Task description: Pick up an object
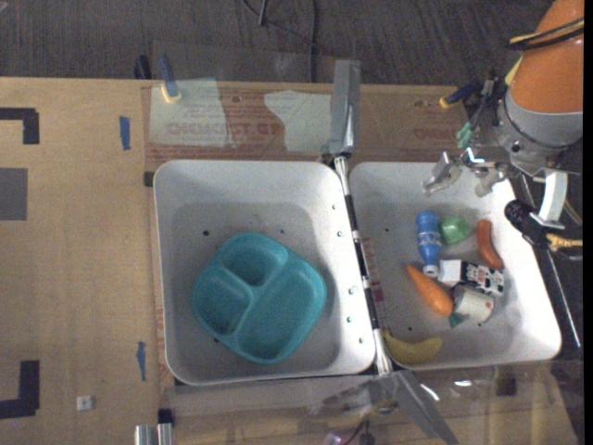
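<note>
arm [547, 82]: enters at 2 o'clock, orange band up
tool [463, 176]: fingers spread apart, pointing toward 9 o'clock, nothing between them

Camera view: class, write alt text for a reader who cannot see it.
A robot gripper hangs open above the back of the right bin, which holds a carrot, banana, blue bottle and other small items. The left bin holds a teal divided plate.
</note>
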Controlling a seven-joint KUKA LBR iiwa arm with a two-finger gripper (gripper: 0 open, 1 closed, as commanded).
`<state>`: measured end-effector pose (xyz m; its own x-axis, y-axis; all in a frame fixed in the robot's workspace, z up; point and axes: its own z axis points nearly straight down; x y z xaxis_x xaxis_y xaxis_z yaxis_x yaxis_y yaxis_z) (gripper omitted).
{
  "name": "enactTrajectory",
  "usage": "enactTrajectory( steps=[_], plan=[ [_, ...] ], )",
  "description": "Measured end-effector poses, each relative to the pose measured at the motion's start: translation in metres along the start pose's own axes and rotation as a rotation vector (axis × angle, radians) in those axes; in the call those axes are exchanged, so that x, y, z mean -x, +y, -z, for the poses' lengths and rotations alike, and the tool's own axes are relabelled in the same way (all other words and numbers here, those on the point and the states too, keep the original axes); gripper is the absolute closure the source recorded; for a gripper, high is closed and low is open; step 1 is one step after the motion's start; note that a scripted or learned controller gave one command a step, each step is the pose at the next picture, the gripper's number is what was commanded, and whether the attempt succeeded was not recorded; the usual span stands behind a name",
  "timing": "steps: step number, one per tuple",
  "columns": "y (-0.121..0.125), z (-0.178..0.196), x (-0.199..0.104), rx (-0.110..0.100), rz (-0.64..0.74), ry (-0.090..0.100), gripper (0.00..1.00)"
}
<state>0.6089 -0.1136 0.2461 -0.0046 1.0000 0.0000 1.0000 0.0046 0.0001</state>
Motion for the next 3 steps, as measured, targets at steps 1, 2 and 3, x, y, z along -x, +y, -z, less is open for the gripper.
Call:
enactTrajectory(
  steps=[1, 2, 3],
  plan=[
    [0.000, 0.000, 0.000, 0.000, 0.000, 0.000, 0.00],
    [0.001, -0.117, 0.037, 0.033, 0.021, -0.011, 0.00],
    [-0.042, -0.155, 0.058, 0.013, 0.012, -0.006, 0.00]
  ],
)
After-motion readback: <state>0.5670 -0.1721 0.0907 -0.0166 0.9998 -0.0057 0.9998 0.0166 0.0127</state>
